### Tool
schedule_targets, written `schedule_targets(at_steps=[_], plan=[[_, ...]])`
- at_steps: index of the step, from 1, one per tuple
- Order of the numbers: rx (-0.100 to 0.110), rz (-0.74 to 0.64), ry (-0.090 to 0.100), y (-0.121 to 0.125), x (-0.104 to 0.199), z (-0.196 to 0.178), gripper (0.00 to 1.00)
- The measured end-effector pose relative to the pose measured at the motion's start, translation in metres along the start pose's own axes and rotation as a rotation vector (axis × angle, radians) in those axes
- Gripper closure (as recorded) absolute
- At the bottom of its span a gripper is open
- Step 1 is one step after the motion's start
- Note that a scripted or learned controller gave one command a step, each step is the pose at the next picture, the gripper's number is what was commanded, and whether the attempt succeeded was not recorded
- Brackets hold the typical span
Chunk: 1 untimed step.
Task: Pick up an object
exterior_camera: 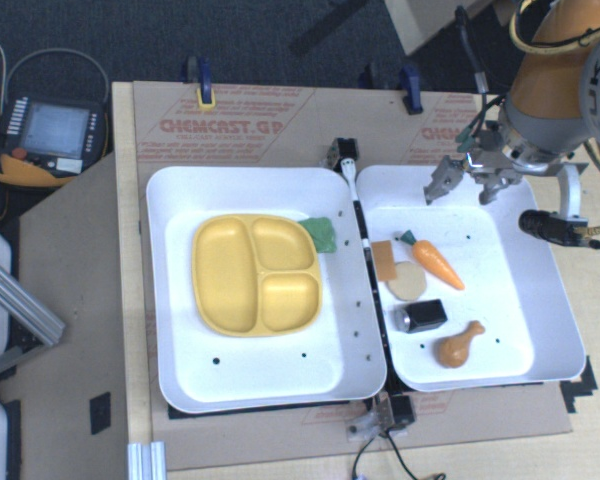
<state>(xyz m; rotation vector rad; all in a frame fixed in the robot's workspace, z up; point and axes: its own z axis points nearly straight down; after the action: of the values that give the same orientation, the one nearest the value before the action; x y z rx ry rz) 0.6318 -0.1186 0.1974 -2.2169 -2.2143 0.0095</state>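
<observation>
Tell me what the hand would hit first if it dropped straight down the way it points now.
The hand hangs open over the far end of the right bin. Straight down it would probably meet bare bin floor first; the carrot lies nearer the camera, apparently off that line, though depth is hard to judge here.

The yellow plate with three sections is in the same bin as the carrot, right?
Not quite. The camera view shows the yellow plate in the left bin, with a green piece at its corner. The carrot lies in the right bin, along with the drumstick and a black block. The plate does have three sections.
</observation>
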Motion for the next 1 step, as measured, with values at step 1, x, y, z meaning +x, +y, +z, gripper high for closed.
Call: schedule_targets(at_steps=[1], plan=[[0.0, 0.0, 0.0, -0.0073, 0.0001, 0.0472, 0.0]])
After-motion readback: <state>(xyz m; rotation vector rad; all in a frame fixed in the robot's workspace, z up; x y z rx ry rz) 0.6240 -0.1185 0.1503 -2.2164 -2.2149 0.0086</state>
